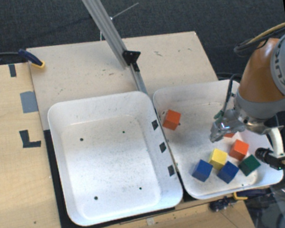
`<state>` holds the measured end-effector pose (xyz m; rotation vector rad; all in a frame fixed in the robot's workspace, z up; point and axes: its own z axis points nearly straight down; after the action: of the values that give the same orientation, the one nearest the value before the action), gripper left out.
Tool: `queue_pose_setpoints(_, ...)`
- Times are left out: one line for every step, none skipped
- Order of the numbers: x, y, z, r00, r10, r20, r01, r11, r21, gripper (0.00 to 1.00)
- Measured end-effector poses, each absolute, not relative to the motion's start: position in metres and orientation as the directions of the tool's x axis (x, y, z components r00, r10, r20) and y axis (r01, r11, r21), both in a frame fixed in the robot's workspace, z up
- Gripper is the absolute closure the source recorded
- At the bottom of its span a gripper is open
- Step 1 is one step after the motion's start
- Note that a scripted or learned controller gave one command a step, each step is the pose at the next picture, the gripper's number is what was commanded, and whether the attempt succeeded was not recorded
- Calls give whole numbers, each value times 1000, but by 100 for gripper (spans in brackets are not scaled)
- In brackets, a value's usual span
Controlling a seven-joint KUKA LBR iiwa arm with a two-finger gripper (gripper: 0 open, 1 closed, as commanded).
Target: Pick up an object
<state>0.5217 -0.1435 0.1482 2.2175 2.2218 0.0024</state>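
From here I'm not making out the gripper point(221, 131) well — it's sitting low over the right bin point(193, 94) as a small grey blur, and whether anything is between its tips I can't tell. The arm point(263, 78) is running off the right side, so its upper part is cut away. A small red piece point(229, 135) is peeking out beside the gripper, mostly covered by the wrist; its shape is beyond me. The arm is also hiding the right bin's far right rim. The bench point(10, 158) is getting clipped at the left edge — and along the bottom.
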Motion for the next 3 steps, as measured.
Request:
queue_pose_setpoints(527,-145,211,-2,1000,-2,1000,2,6,100)
queue_pose_setpoints(534,-145,272,-2,1000,-2,1000,2,6,100)
queue_pose_setpoints(548,-85,264,-6,1000,1,1000,6,-1,100)
